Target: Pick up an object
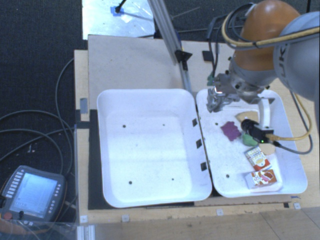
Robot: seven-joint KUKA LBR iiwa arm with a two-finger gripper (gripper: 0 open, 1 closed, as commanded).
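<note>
Bearing two white bins (150, 99), the tan bench (130, 59) meets dark carpet (40, 44); fingers' state unclear

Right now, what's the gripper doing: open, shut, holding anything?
Gripper: cannot be told; it hovers over the far left corner of the right bin, with nothing visibly in it.

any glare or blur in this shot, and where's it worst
Camera view: strong glare washes out the left bin floor and the shiny patch of floor at the top; the claw looks soft and smeared; the purple object in the right bin stays fairly readable.
</note>
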